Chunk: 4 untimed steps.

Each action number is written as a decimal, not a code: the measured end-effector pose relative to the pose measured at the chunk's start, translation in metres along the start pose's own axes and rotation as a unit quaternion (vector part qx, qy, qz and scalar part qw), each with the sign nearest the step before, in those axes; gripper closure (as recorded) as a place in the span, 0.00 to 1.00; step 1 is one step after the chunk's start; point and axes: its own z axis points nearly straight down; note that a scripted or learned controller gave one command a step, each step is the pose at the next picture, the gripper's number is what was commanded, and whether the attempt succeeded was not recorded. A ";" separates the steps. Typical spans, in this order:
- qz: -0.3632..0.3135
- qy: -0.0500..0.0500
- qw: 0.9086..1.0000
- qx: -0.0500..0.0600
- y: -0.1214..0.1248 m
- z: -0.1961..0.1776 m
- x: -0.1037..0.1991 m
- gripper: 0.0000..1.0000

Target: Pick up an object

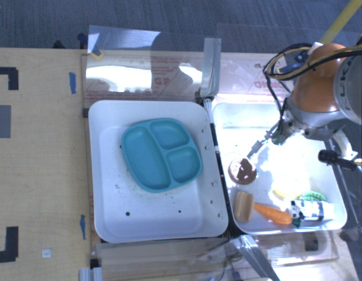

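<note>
Fingers (256,147): thin, dark, I cannot tell if apart or together | gripper (253,151) hangs just above round brown object (242,171), right bin (228,133) | left bin (105,174): smooth teal divided plate (162,154)

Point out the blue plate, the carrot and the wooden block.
blue plate (161,154): camera view, on its middle divider.
carrot (272,213): camera view, middle of its orange body.
wooden block (243,206): camera view, centre of its side.
</note>
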 end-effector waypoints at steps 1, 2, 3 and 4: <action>-0.006 0.000 1.000 0.000 -0.015 0.004 0.014 0.00; 0.132 -0.003 0.991 -0.005 0.008 0.011 0.032 0.00; 0.104 -0.003 0.995 -0.007 0.050 -0.114 0.073 0.00; 0.048 -0.001 0.999 -0.001 0.088 -0.129 0.069 0.00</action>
